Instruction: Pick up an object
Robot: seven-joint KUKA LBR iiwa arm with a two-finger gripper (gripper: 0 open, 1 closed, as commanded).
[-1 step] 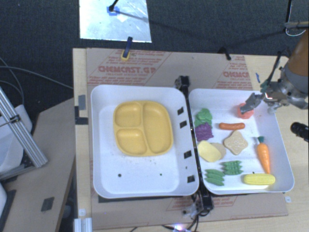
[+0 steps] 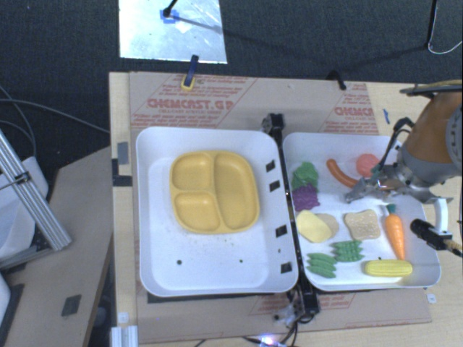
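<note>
The right bin (image 2: 327, 149) holds several toy foods: a red sausage (image 2: 340, 172), a red tomato (image 2: 366, 164), a bread slice (image 2: 362, 225), a carrot (image 2: 394, 235), a corn cob (image 2: 388, 268), a yellow potato-like piece (image 2: 314, 226), purple grapes (image 2: 305, 197), a green leafy piece (image 2: 305, 173) and green pea pods (image 2: 346, 249). My gripper (image 2: 363, 190) reaches in from the right, low over the bin. It sits just right of the sausage, below the tomato and above the bread. Nothing shows in its grasp.
The left bin (image 2: 217, 259) carries a yellow divided plate (image 2: 215, 191). A black divider with clips (image 2: 278, 186) runs between the bins. The arm's orange band (image 2: 434, 132) overhangs the right bin's far right edge.
</note>
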